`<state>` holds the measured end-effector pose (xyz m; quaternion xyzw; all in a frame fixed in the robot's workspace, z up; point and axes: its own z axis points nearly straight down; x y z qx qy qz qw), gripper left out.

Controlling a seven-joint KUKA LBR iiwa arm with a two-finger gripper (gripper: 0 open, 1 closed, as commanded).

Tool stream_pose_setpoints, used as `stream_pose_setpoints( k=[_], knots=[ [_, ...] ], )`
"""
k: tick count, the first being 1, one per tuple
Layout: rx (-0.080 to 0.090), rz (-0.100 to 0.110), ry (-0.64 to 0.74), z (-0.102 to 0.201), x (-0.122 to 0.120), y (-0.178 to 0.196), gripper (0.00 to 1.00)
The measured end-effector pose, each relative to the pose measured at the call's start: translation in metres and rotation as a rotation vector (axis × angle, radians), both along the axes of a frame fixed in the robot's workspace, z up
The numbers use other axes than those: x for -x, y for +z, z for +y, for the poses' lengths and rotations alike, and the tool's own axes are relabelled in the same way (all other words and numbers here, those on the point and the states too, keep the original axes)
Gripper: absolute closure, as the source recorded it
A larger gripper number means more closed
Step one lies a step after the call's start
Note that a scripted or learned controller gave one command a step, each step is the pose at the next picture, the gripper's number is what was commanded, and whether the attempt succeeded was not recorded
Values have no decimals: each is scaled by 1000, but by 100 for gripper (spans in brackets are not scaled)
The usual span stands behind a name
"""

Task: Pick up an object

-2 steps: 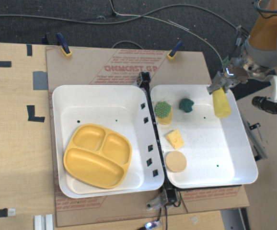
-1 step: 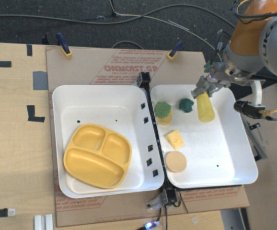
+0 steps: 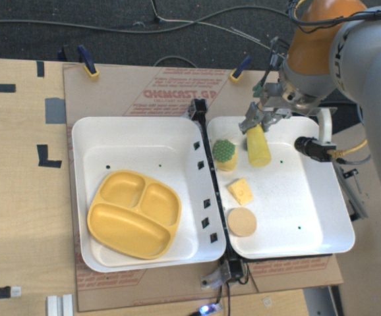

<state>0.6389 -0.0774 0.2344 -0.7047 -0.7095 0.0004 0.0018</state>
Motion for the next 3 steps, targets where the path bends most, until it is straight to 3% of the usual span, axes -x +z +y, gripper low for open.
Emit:
stream_pose_setpoints(
  k=[1,2,3],
  knots=[
    [1,0,-1,51,-2,-1,100],
    [1,1,0,104,12,4,100],
    [2,3,-1,157,16,-12,100]
  ],
)
